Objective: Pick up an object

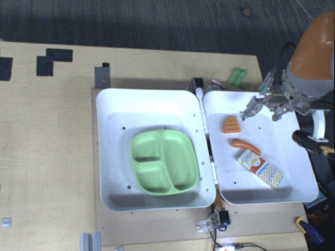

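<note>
The right bin holds three small things. An orange wedge-shaped piece lies near the bin's far left. A red-orange sausage lies just in front of it. A small printed carton rests on its side further forward. My gripper hangs over the far part of this bin, just right of and beyond the orange wedge. Its fingers are spread open with nothing between them.
A green divided plate sits in the left bin. A small green object lies on the bench beyond the right bin. A grey bracket stands at the left bin's far corner. The arm's orange band looms at the right.
</note>
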Motion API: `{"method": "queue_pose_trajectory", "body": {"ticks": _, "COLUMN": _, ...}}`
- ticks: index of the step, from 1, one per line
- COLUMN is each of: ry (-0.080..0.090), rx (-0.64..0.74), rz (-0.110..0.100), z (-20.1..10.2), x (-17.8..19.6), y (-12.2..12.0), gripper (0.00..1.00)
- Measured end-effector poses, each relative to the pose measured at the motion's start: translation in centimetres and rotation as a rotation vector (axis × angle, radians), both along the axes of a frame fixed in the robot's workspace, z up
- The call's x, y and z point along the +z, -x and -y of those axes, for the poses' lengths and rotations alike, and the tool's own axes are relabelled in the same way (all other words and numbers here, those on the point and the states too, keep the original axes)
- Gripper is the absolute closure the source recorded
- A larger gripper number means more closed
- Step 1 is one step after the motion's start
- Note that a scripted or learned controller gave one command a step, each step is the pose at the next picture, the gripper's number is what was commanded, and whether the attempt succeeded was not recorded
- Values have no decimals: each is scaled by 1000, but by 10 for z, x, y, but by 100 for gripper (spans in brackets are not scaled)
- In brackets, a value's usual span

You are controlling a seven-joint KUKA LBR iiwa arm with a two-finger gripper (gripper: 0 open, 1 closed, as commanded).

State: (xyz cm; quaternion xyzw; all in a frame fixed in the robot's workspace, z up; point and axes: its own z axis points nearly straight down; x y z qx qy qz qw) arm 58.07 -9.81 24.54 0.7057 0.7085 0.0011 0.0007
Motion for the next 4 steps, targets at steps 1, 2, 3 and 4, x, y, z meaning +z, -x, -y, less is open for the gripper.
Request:
{"method": "queue_pose_trajectory", "body": {"ticks": 1, "ry": 0, "rx": -3, "rz": -3, "z": 32, "x": -130, "y": 17, "gripper": 0}}
{"method": "queue_pose_trajectory", "body": {"ticks": 2, "ry": 2, "rx": -4, "rz": 6, "z": -4, "x": -158, "y": 63, "gripper": 0}}
{"method": "queue_pose_trajectory", "body": {"ticks": 3, "ry": 3, "rx": -3, "rz": 12, "z": -5, "x": -147, "y": 61, "gripper": 100}}
{"method": "queue_pose_trajectory", "body": {"ticks": 4, "ry": 2, "rx": -3, "rz": 12, "z": -5, "x": -147, "y": 61, "gripper": 0}}
